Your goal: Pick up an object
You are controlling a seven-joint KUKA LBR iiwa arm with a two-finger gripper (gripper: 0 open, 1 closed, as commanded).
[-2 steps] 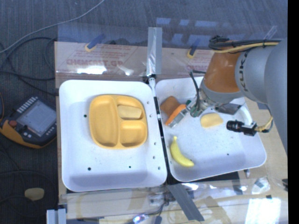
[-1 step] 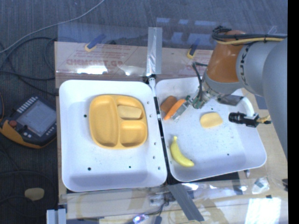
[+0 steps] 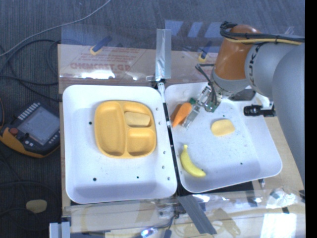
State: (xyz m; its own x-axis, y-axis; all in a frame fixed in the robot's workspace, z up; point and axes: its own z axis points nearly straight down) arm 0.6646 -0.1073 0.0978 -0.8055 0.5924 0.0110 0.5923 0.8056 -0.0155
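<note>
In the right bin [image 3: 257, 152], an orange carrot [image 3: 180, 113] lies against the left wall. My gripper [image 3: 190, 117] reaches down from the arm's wrist [image 3: 233, 58] and sits right beside the carrot's right side, low over the bin floor. A yellow banana [image 3: 191, 164] lies near the bin's front left. A pale yellow lump [image 3: 223, 128] rests in the middle, just right of the gripper. None of these shows as lifted or held.
The left bin [image 3: 79, 177] holds a yellow divided tray [image 3: 115, 133] with a tan piece [image 3: 137, 118] in its upper right compartment. A raised divider [image 3: 168, 143] separates the bins. A pendant [image 3: 34, 128] and cables lie on the floor at left.
</note>
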